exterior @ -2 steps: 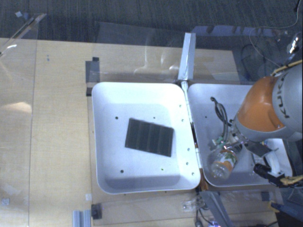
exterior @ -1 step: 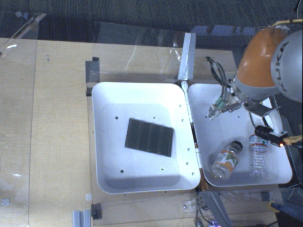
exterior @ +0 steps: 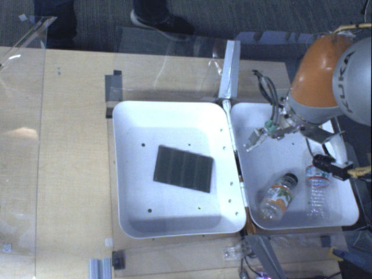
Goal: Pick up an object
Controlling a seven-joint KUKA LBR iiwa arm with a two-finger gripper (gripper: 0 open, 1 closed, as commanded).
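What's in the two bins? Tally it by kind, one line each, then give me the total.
Clear plastic bottles: 2, both lying in the right bin: one with an orange label and dark cap, one with a plain label.
Dark ribbed rectangular mat: 1, lying flat in the left bin.
Total: 3
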